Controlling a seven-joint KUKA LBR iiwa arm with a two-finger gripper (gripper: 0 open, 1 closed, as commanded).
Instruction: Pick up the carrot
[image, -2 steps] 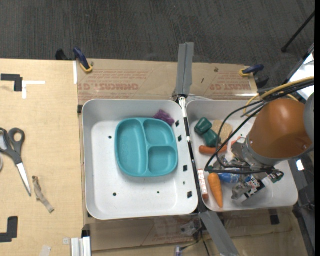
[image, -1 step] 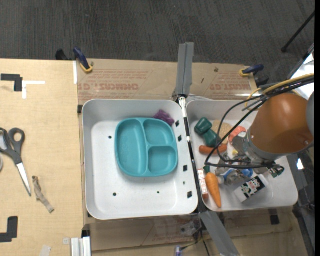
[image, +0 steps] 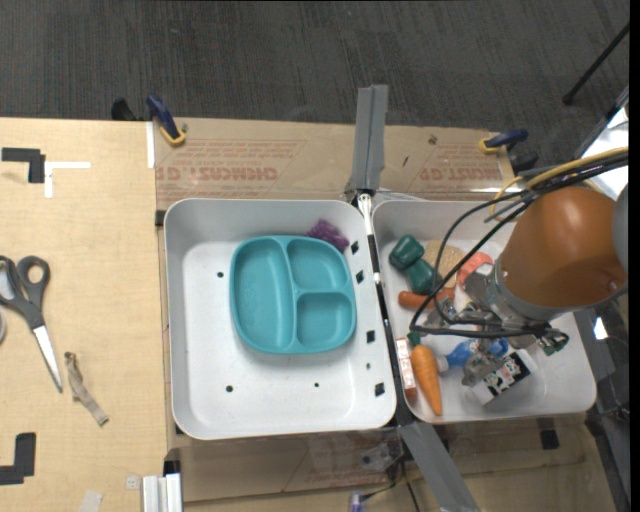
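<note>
The carrot (image: 428, 379) is orange and tapered. It lies lengthwise near the left wall of the right bin (image: 570, 398), its thick end toward the back. My gripper (image: 490, 362) hangs low over the middle of that bin, just right of the carrot, under the arm's orange band (image: 562, 247). Cables and the wrist hide its fingers. Nothing of the carrot shows between them.
The right bin also holds a dark green toy (image: 412, 261), a small orange-red piece (image: 412, 298), a blue item (image: 460, 353) and a black-and-white item (image: 506, 374). The left bin (image: 200, 390) holds a teal divided plate (image: 295, 293) and a purple piece (image: 328, 233). Scissors (image: 32, 310) lie on the bench at far left.
</note>
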